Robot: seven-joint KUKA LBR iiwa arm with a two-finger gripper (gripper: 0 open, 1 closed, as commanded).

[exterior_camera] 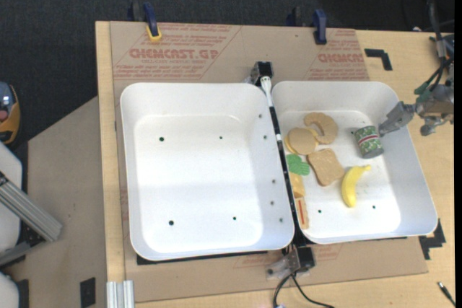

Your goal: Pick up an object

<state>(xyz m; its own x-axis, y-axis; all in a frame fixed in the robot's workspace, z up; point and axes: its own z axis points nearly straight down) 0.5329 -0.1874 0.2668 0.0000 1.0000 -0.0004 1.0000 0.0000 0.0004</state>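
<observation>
The tool (395, 119) reaches in from the right edge of the view, a grey metal finger slanting down over the right rim of the right-hand shallow white plastic bin (415, 177), its tip just beside a small green and white cylindrical can (367, 141); whether the tool is spread or pressed together cannot be told from this angle, and nothing can be seen pinched in it. The can lies tilted in the upper right part of that bin, apart from the other items. To its left, near the bin's middle, sits a cluster of flat tan bread-like pieces: a round one with a notch (322, 125) at the top, a round disc (301, 141) just beside it toward the divider, and a slice-shaped piece (326, 166) below them, touching or overlapping the disc's edge. A small green leaf-shaped piece (298, 166) lies against the left wall of the bin, beside the slice, and below it along the same wall is a narrow yellow and orange strip (299, 207). A yellow toy banana (351, 184) lies toward the lower middle of the bin, curved, its upper end near the slice-shaped piece. The left-hand shallow white plastic bin (137, 177) stands touching the right one along a dark seam, showing a few small dark dots on its floor. Both bins rest on a brown cardboard-covered surface (216, 47) printed with red lettering, held by blue and yellow clamps (151, 19) at its far edge.
</observation>
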